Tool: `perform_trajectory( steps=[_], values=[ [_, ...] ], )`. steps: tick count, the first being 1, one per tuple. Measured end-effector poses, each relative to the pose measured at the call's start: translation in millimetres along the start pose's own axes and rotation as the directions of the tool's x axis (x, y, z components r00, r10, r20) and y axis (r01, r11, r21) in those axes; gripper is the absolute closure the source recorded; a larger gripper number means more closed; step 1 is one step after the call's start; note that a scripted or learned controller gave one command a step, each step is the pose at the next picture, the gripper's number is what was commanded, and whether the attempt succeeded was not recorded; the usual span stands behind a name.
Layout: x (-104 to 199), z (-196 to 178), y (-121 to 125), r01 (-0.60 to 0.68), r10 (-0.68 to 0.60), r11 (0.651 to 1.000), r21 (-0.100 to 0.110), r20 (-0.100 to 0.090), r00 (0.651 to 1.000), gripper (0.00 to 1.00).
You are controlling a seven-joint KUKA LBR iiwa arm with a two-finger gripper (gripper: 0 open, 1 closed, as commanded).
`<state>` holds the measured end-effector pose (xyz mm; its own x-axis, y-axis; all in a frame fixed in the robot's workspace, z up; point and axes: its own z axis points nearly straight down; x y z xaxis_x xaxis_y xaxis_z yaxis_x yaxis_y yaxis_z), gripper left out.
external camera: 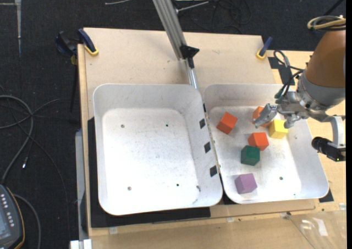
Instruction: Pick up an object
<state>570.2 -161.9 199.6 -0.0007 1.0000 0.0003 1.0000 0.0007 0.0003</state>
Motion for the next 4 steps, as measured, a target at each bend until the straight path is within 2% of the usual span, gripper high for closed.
perform_trajectory(
  steps=[1, 2, 3, 4],
  values=[
    [4, 99, -19, -0.002, 0.002, 1.0, 0.008, -0.002, 1.0, 0.0],
    [4, 85, -17, -0.001, 0.001, 1.0, -0.001, 0.0, 1.0, 1.0],
    [107, 1, -17, 0.01, -0.01, 1.0, -0.006, -0.002, 1.0, 1.0],
    [186, 5, -12, 0.01, -0.01, 1.0, 0.0, -0.003, 1.0, 1.0]
  ],
)
